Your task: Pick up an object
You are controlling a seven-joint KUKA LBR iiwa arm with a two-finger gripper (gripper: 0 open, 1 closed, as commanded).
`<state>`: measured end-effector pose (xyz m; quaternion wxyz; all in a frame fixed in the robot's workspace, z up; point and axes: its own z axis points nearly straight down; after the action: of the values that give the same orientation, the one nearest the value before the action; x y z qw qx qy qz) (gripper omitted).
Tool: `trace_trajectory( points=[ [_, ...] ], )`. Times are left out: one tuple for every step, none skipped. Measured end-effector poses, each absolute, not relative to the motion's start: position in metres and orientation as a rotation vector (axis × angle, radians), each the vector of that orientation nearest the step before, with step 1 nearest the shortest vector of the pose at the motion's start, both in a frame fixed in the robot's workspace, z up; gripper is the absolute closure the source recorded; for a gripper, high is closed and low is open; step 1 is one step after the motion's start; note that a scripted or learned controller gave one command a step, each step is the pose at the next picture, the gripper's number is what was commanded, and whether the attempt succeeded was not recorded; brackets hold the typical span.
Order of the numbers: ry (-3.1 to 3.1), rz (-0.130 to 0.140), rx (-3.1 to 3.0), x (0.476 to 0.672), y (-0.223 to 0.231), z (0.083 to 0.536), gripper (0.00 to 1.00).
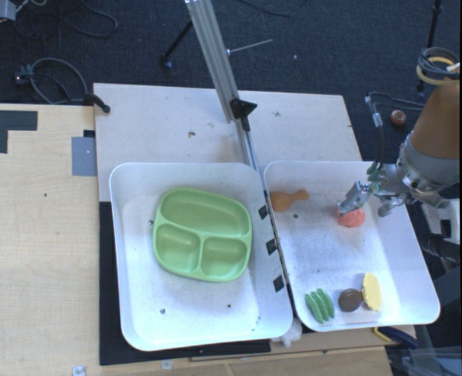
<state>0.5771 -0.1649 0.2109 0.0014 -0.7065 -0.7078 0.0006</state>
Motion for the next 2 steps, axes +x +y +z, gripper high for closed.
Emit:
trace_trajectory(
  points=[
    [-2.22, 0.002, -2.219, 0.577, -0.165, 0.211, 0.0],
    [-2.216, 0.007, -2.218, 0.576, -0.173, 0.162, 0.0]
  ],
)
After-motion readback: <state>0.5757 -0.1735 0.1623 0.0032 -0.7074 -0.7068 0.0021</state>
